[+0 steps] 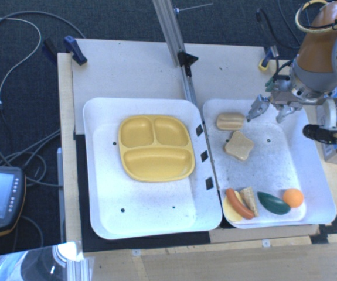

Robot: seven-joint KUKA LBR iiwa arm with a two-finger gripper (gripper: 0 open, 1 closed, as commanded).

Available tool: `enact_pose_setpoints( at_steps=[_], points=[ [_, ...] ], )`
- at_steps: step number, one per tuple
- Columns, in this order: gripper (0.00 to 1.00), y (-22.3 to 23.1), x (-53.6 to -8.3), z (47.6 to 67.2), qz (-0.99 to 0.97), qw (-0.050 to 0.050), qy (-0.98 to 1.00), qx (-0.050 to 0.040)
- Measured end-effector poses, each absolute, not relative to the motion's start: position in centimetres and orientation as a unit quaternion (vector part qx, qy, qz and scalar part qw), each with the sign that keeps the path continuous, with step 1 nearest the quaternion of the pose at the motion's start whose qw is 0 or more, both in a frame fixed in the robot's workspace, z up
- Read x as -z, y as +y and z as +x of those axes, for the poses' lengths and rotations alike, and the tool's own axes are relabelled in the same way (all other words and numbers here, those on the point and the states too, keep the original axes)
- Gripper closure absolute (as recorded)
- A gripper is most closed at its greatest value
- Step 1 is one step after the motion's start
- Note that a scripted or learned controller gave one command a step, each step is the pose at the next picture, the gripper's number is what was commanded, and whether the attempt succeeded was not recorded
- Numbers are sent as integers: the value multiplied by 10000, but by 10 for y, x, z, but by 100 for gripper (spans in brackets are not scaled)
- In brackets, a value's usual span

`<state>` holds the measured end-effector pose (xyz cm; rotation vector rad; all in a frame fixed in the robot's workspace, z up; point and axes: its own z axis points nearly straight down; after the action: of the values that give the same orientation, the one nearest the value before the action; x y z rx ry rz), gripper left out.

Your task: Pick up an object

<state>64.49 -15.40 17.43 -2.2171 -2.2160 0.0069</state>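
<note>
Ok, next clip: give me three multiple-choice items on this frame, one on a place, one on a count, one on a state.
1. Where does the yellow divided tray lie?
A. left bin
B. right bin
C. bare bench

2. How many compartments does it have?
A. two
B. three
C. five

3. How is the gripper?
A. clamped on the orange
B. resting on the tray
C. open above the right bin, holding nothing

Key: A, it sits in the left bin; B, two small ones above one long one; C, spread fingers near the bread roll grip nothing.
</note>
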Motion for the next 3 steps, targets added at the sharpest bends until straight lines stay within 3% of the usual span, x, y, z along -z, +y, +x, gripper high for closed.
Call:
enact_pose_setpoints(
  at_steps=[1, 2, 3],
  points=[
    [0, -162, -115, 644, -7073, 33, -7070, -23],
    [0, -162, -93, 645, -7071, 5, -7071, -4],
    [100, -162, -106, 646, -7068, -11, -7074, 9]
  ],
)
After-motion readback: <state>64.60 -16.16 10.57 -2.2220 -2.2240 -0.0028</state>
